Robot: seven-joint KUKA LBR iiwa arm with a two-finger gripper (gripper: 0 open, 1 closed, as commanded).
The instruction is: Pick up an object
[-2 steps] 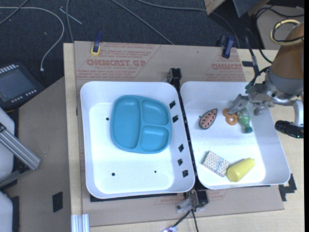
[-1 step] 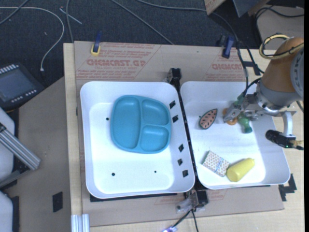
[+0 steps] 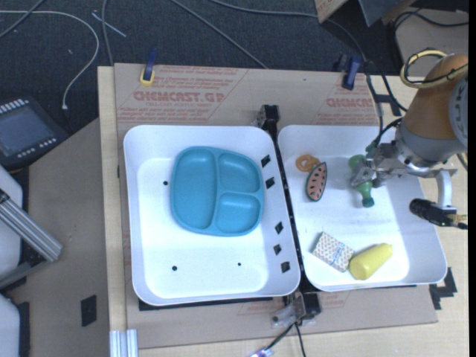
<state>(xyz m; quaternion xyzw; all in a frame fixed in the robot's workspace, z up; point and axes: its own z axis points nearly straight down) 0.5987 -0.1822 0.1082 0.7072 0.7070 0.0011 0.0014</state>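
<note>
The gripper (image 3: 367, 178) is low in the right bin (image 3: 416, 274), with a small green thing (image 3: 367, 193) right at its tips, so that is likeliest what it is after. Whether the green thing sits between the fingers or just under them is too small to tell, and I cannot tell if the jaws are open or closed. It seems to stand roughly upright, a rounded end poking out below the gripper. To the gripper's left, near but apart, lie a watermelon slice (image 3: 317, 181) and a pretzel (image 3: 306, 162). Further toward the camera are a patterned packet (image 3: 332, 251) and a yellow bottle (image 3: 370, 261), touching each other and well clear. Nothing crowds the gripper. Far left, a blue plate (image 3: 217, 190) lies in the other bin (image 3: 149, 199)
</note>
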